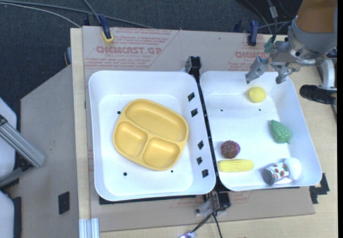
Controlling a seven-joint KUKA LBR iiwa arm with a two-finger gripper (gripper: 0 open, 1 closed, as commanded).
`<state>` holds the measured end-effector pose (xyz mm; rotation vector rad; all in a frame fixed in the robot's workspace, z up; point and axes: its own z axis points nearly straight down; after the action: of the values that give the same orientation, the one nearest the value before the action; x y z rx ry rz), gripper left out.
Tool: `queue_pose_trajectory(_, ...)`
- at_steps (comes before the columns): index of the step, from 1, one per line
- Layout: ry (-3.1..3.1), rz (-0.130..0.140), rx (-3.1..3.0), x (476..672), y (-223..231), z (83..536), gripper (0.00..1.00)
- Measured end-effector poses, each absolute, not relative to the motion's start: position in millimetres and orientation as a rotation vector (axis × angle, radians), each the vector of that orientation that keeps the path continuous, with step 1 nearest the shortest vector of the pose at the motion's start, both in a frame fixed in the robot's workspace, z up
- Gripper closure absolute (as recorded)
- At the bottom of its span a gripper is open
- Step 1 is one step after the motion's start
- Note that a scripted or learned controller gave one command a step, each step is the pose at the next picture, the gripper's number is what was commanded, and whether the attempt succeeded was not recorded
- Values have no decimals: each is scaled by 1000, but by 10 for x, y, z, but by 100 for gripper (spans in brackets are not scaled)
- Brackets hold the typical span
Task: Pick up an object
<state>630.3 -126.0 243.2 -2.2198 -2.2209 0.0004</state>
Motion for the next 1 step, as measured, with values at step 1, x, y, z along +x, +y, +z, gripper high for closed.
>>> queue_pose_trajectory(1, -2219, 5, -2217, 6311, -1211, 2006, 0)
